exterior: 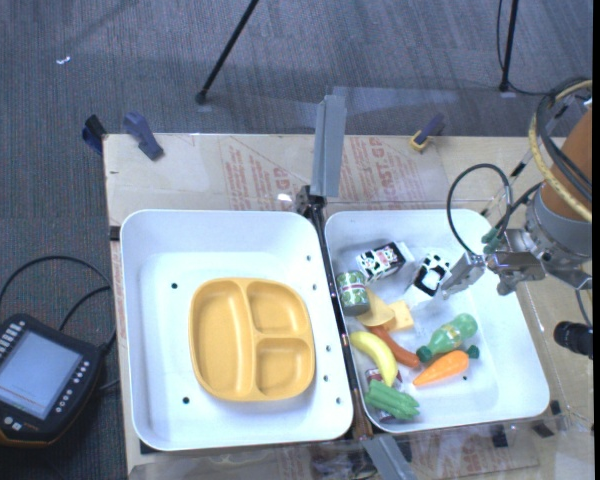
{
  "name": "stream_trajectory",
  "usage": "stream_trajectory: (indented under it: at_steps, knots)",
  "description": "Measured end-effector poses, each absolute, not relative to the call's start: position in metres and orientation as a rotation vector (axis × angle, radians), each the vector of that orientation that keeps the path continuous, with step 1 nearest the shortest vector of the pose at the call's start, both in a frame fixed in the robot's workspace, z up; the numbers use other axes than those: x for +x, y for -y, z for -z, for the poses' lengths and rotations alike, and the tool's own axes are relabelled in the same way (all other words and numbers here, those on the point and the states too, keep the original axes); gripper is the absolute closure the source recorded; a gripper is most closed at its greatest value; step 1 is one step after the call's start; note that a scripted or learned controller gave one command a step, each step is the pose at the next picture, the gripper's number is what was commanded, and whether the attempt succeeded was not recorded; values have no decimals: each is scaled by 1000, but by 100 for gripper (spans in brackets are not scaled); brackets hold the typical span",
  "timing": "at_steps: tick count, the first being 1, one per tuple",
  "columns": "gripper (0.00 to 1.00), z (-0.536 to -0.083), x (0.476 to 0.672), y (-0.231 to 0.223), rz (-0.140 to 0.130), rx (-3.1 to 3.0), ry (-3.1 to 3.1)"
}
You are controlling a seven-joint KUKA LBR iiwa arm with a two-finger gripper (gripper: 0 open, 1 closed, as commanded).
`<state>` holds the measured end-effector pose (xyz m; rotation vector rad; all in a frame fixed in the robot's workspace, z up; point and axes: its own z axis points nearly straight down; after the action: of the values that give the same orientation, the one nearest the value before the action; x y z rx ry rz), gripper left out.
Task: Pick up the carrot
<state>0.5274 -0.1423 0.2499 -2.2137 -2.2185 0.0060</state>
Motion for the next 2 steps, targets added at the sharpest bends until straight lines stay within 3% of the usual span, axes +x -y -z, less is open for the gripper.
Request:
stream_trajectory:
  at_steps: [1,2]
  knots:
    - [0,-127,487,198,0,-1621,2682]
    - [0,-86,487,211,3,-1357,2829]
